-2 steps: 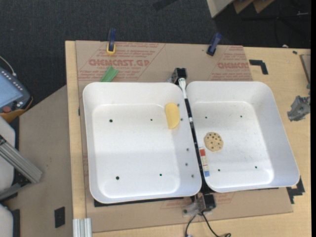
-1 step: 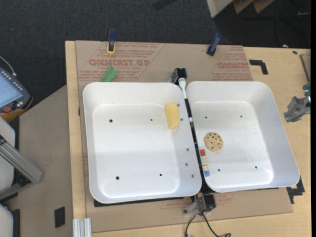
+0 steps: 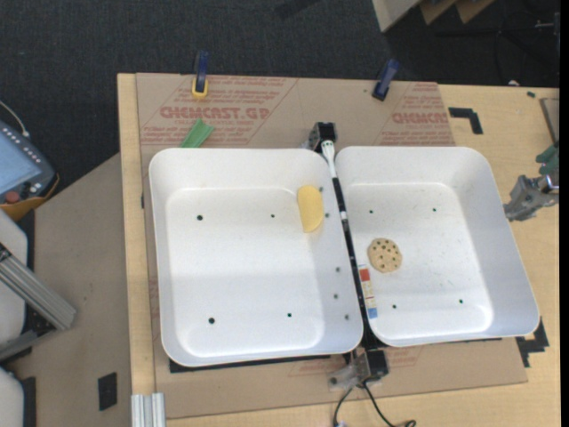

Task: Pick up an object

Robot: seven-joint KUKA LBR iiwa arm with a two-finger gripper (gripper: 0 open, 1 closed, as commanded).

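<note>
Camera view, looking down on both bins. The left bin (image 3: 169, 265) holds one yellow oblong obj (image 3: 309, 208), lying flat up against its right wall, approx. mid-way along the back half. The right bin (image 3: 498, 265) holds a round speckled cookie-like disc (image 3: 384, 255), flat on the floor near its left wall. The two objs are close to each other, w/ the bin walls and a black strip (image 3: 336, 194) between them. Both bins sit on a cardboard sheet (image 3: 267, 105) on the bench, held by two blue clamps (image 3: 201, 68) at the back edge. A small green piece (image 3: 196, 133) lies on the cardboard behind the left bin.

A grey part at the right rim of the right bin is, I take it, the gripper (image 3: 530, 196). It's outside the bin floor, well apart from both objs, w/ nothing visibly held. Too little of it shows, so can't tell whether the jaws are apart or together.

Step in hand, by my read: pre-grasp, approach not yet made, nothing lifted.

Next move calls for picking a target, prob. the disc since it's nearer. That means travelling left over the right bin, centring above the disc and then descending. The disc is thin and flat, so the jaws need to get right down to the floor to catch its edges. The yellow obj is taller but crowded by the wall, leaving little room on that side.
</note>
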